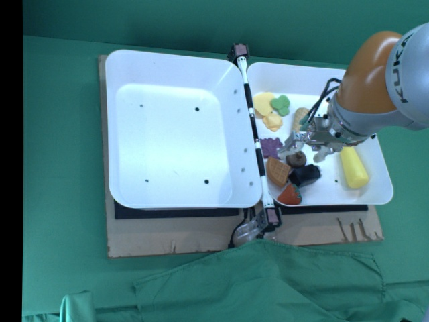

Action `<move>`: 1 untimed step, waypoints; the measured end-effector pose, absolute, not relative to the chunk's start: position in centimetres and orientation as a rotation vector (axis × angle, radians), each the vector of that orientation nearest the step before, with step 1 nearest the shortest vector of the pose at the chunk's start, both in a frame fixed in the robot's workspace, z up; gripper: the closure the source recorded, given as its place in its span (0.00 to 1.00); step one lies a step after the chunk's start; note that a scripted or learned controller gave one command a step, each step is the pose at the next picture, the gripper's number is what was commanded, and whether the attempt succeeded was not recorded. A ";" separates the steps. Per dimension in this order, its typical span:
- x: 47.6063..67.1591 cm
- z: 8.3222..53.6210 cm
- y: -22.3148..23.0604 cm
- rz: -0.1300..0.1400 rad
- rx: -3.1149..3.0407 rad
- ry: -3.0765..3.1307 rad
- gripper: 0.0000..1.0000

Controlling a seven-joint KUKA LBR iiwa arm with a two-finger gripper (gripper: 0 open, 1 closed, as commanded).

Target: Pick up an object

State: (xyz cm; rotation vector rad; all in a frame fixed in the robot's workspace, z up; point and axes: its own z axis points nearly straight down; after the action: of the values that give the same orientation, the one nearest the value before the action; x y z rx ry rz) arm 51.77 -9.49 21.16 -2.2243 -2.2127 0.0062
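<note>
The likeliest target is a small dark brown round piece [295, 158], doughnut-like in shape, lying in the right bin [375, 193] near its left wall. It sits directly under the gripper [303, 147], at or just below the fingertips, so the decisive relation is vertical: the piece lies beneath and very slightly near-left of the fingers, and being round it offers no long axis to align with. The fingers appear spread with a gap between them, and nothing is visibly held; whether they touch the brown piece cannot be told. Close around it lie other small toy foods of moulded plastic look: a purple block [271, 145] just to the left, an orange waffle-textured piece [277, 171] just near-left, a black lump [307, 175] just nearer, and a red strawberry shape [289, 194] at the near edge. Further off sit a yellow flat piece [264, 103], a green leafy piece [281, 104] and a tan oval [299, 118] partly behind cabling. A smooth yellow cylinder [353, 168] lies to the right, its long axis running far to near. The left bin [120, 79] has a glossy white floor with small dark holes. Both bins rest on cardboard [167, 240] over the green-covered table [60, 146]. Crowding near the target raises the risk of a nudge or double contact.
</note>
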 end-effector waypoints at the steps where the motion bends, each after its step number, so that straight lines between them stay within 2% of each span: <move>1: 52.0 18.2 -9.7 -0.005 -2.232 -2.220 0.00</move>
State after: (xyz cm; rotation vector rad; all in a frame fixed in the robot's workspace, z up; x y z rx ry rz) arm 52.02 -9.71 18.23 -2.2322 -2.2203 -0.0053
